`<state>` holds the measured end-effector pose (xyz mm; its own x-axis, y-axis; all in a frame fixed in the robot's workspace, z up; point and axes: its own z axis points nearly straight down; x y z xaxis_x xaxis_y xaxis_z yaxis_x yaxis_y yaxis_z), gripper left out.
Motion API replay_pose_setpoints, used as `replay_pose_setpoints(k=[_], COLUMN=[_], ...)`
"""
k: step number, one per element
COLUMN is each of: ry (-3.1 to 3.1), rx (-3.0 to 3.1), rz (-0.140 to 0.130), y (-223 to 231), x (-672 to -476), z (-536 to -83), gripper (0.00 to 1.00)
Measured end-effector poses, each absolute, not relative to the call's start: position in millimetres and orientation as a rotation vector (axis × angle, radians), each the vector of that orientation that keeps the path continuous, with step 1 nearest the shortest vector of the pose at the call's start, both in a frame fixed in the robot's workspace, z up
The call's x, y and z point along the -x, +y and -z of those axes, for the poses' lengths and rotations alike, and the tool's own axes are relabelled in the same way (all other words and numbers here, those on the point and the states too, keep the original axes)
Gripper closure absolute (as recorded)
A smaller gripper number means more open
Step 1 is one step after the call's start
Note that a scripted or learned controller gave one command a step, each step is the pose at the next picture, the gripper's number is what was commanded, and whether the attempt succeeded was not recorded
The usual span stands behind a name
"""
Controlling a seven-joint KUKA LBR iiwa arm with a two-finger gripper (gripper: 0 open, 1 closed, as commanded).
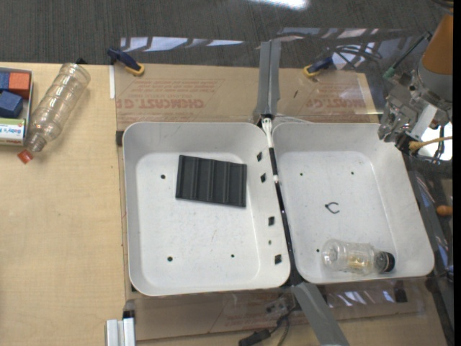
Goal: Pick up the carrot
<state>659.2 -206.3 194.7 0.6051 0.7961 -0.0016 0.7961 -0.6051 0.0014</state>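
- End effector (400, 127), at the end of my grey arm, hangs over the far right corner of the right bin (403, 193); whether it is open or closed I cannot tell.
- Where the carrot lies, I cannot tell.
- Right bin: a clear jar (351, 257) with a black cap lies on its side near the front wall, and a small black hook (332, 207) sits mid-floor, well apart from the jar.
- Left bin (133, 215): a dark ribbed mat (211, 180) lies flat.
- Counter (57, 251), left of the bins: an empty plastic bottle (55, 104) lies on its side, beside a box of blue and red blocks (14, 98).
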Motion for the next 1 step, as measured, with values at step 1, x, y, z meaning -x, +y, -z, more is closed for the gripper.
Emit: replay_pose_setpoints(k=[1], ry=[0.869], rx=[-3.019], rz=[0.005], y=[-173.2], x=[-658.4], z=[-224.6], gripper=[1.00])
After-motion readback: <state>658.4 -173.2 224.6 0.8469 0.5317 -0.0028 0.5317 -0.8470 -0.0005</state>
